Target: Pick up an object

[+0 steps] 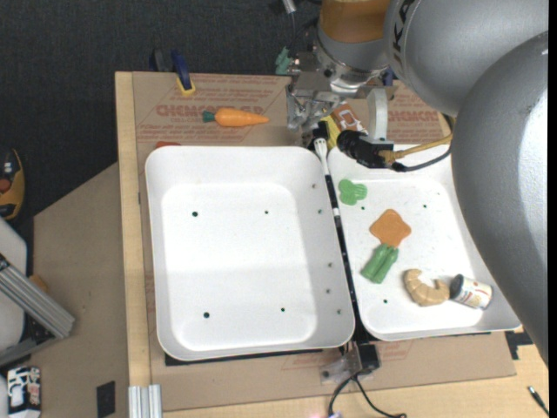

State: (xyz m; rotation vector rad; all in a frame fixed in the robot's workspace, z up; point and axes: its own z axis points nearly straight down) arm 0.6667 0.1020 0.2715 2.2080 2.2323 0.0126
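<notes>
In right bin (pixel 435 325) | green piece (pixel 379 263) | long axis near-upright, top tilted right

Bench (pixel 130 233): cardboard-topped; two white bins (pixel 244 251) side by side; toy carrot (pixel 237 117) behind left bin.

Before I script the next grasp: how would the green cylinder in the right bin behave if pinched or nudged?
The green cylinder looks rounded and lying on its side, so it may roll when nudged. It seems small and probably light plastic, likely stiff. One end touches the orange piece, which might shift too.
</notes>
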